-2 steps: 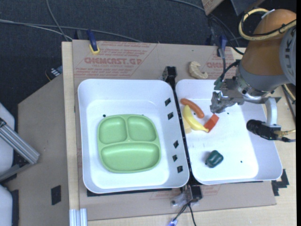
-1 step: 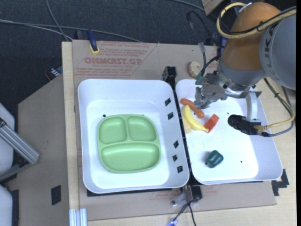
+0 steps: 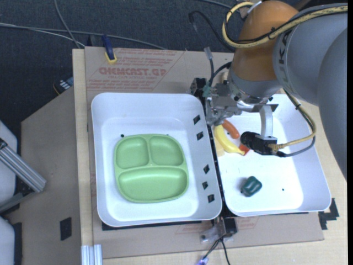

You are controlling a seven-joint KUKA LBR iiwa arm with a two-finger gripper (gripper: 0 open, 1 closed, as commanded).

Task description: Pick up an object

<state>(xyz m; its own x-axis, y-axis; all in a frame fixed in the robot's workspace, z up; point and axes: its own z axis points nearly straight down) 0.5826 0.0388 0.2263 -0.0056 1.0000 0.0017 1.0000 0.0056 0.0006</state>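
Beside the claw (image 3: 223, 115) — yellow banana (image 3: 225, 141) (green block (image 3: 251, 186) apart).

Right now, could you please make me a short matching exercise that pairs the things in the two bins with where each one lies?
Things:
1. green divided tray
2. dark green object
3. yellow banana-shaped piece
4. orange band of the arm

Places:
A. near the front of the right bin
B. in the middle of the left bin
C. above the right bin's far edge
D. by the right bin's left wall, just below the arm's wrist

Pairs: 1-B, 2-A, 3-D, 4-C
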